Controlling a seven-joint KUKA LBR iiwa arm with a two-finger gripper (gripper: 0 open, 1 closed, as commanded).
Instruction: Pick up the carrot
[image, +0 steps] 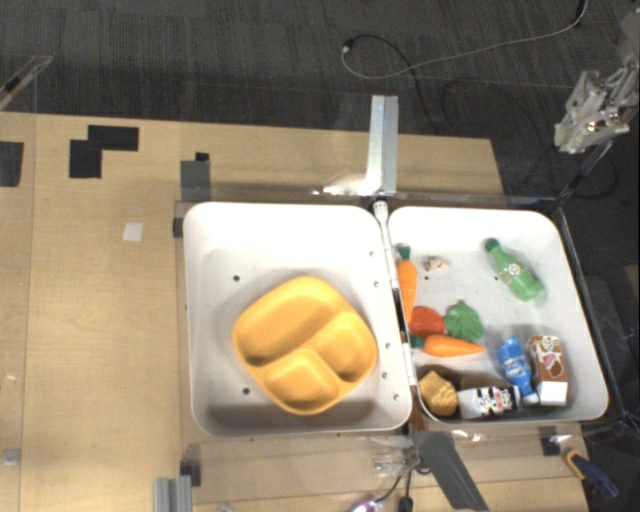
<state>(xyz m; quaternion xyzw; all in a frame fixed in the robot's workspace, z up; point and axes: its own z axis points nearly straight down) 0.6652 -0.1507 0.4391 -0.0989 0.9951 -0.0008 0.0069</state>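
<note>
In the camera view, the gripper (590, 115) hung at the upper right, outside the bench and well apart from both bins; how its claw stood could not be told at that size, and nothing showed in its grasp. The carrot (406, 285) stood lengthwise against the left wall of the right bin (570, 300), green top toward the far side, touching or nearly touching the divider. A second carrot (452, 347) lay crosswise nearer the middle, just beside a red piece (427, 320) and a green leafy piece (463, 321). The left bin (210, 300) held a yellow tray (305, 343).

The likely trouble was crowding. The carrot by the wall left little room for a finger on its left side, so a descent there could strike the divider or skid off the rounded body. The crosswise carrot sat close among neighbours, so the claw might nudge or catch the red piece instead. The long approach from the corner also left room for aiming error.
</note>
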